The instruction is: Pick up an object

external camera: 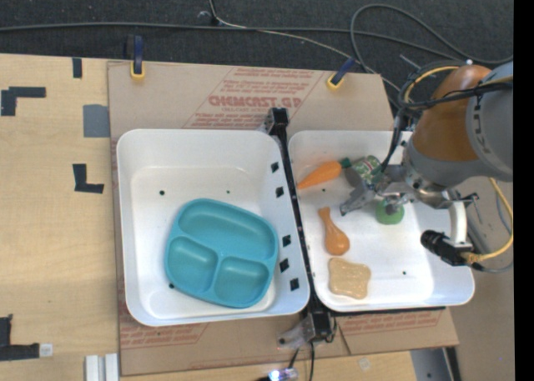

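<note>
1. Camera view puts my grey two-finger gripper [365, 198] low inside the right white bin [434, 288], its dark fingers spread open with nothing between them.
2. Just right of it I see a small round green object [389, 213], partly hidden under the wrist.
3. Just up and left of the fingertips lies an orange plastic carrot [320, 174]; a green patterned item [363, 167] sits beside the gripper's upper edge.
4. Below-left I see an orange drumstick-shaped toy [334, 233], and beneath that a tan bread-slice toy [348, 278].
5. Far left, in the other white bin [138, 171], rests a teal divided plastic tray [221, 252].
</note>
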